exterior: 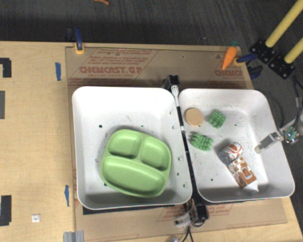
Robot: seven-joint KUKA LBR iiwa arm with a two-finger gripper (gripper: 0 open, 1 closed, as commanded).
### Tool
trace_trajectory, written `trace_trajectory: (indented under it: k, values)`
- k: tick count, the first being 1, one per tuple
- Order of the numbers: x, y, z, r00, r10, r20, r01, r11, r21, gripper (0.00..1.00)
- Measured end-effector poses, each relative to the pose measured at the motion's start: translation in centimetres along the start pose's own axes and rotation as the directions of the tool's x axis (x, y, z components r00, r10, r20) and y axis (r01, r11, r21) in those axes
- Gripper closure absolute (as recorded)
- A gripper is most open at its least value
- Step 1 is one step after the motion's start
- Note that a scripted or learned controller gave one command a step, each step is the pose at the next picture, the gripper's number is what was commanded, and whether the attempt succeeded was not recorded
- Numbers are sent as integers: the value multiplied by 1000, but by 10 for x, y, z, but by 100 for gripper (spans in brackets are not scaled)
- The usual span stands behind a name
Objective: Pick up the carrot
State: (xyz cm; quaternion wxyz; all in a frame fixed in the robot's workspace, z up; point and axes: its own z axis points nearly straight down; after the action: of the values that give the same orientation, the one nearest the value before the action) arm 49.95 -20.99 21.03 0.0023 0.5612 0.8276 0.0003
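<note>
The carrot [229,57] lies at the upper right of the frame, on the desk [30,135] outside both bins. The tool [266,143] sits low at the right bin's edge, maybe resting; I cannot tell its grip.

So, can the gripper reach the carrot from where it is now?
Probably yes. The carrot lies outside both bins, on the cardboard behind the right bin. The gripper is over that bin's right side, and nothing stands between them.
</note>
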Motion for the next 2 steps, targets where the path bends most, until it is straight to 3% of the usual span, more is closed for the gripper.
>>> trace_trajectory:
  k: [1,2]
  values:
    - [-5,-23,16,914,-405,-5,405,914,1,0]
    - [-6,-23,79,995,-104,1,104,995,-1,0]
